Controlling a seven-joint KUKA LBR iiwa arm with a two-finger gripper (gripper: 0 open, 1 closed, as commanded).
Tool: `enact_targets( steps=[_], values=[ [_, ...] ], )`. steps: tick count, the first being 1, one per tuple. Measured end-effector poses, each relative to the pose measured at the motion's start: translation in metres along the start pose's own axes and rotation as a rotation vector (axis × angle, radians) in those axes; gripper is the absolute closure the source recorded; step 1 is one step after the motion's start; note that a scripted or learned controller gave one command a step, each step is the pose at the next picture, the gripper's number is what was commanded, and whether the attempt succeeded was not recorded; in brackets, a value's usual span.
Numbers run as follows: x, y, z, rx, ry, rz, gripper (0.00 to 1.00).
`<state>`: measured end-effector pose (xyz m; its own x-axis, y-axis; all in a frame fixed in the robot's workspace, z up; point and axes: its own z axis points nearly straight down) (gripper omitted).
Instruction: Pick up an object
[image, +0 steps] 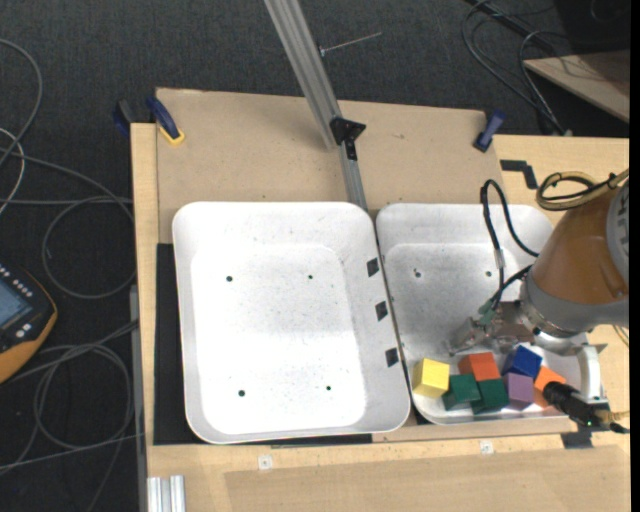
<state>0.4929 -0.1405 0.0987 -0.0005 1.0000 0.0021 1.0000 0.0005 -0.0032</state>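
**A:** What is on the bench?

**B:** A wooden bench (300, 150) seen from above at a slant, carrying two shallow white bins side by side. The left bin (200, 240) has a speckled floor with four small dark dots. The right bin (430, 225) holds a cluster of small blocks in its near corner.

**A:** Which blocks, and how do they lie?

**B:** A yellow block (433, 376) sits at the left end of the cluster. Just right of it are two green blocks (478, 393) touching each other, with a red-orange block (482, 365) just behind them. A purple block (521, 388) lies to the right of the green ones, a blue block (525, 359) behind it, and an orange block (548, 379) at the far right, close to the bin's near rim.

**A:** Where is the arm?

**B:** The arm (585, 265), grey with an orange band, comes in from the right and bends down over the right bin. Its gripper (487, 328) is low in the bin, just behind the red-orange block, at the back edge of the cluster.

**A:** Is it grasping anything?

**B:** I cannot tell. The fingertips are small and tangled with cables, so whether they are spread or closed is unclear, and no block is visibly between them.

**A:** Anything else?

**B:** A slanted metal bar (320, 90) runs from the top down to where the bins meet.
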Motion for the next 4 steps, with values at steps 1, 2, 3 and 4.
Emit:
enact_targets(
  steps=[1, 2, 3, 4],
  values=[
    [0.000, 0.001, -0.011, -0.005, 0.000, 0.000, 1.00],
    [0.005, -0.007, -0.066, -0.009, -0.003, -0.001, 1.00],
    [-0.004, -0.003, -0.114, -0.011, -0.004, -0.001, 1.00],
    [-0.010, 0.002, -0.177, -0.011, -0.005, -0.001, 1.00]
  ],
)
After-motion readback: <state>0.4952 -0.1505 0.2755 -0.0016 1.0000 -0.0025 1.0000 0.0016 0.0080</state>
